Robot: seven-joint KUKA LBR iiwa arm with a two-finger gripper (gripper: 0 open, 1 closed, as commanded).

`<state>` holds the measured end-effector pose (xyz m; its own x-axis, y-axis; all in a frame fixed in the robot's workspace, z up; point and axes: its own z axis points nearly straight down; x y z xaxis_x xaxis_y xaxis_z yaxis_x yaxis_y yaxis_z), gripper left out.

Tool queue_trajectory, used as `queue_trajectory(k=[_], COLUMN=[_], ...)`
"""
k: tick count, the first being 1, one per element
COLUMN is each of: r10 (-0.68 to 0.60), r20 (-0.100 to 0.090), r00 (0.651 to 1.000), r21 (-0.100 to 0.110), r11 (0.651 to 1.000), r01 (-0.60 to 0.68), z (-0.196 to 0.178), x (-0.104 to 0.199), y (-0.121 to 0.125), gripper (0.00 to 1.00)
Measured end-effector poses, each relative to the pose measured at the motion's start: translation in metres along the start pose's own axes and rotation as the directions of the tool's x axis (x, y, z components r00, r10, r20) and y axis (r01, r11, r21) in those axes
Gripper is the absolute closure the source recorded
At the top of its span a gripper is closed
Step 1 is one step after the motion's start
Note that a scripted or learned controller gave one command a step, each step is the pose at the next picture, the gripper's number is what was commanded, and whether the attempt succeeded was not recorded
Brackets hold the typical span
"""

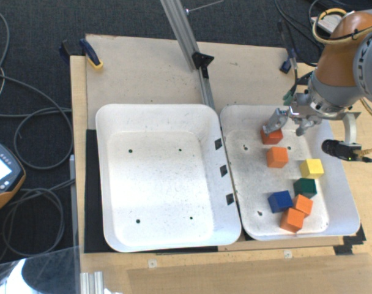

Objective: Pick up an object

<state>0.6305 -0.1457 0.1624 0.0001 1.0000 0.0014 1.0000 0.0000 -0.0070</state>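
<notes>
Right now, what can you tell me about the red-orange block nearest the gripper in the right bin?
The red-orange block is a small cube with flat, matte faces, possibly wood or foam. It sits flat on the floor of the right bin, toward the bin's far end, apart from the other blocks; its nearest neighbour is an orange cube just below it in the view. The gripper hangs right over it, one finger reaching its top edge. The view does not settle whether that finger touches the block.

Bright even overhead light, soft faint shadows, slightly grainy, mostly sharp
</notes>
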Motion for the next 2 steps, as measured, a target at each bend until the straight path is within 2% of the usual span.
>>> queue_trajectory(k=[1, 2], r10=[0.001, -0.001], r20=[0.000, 0.001], r00=[1.000, 1.000], r21=[0.000, -0.010], r11=[1.000, 1.000], r01=[-0.001, 0.001], z=[0.052, 0.036], x=[-0.007, -0.007], y=[-0.008, -0.005], gripper=[0.00, 1.00])
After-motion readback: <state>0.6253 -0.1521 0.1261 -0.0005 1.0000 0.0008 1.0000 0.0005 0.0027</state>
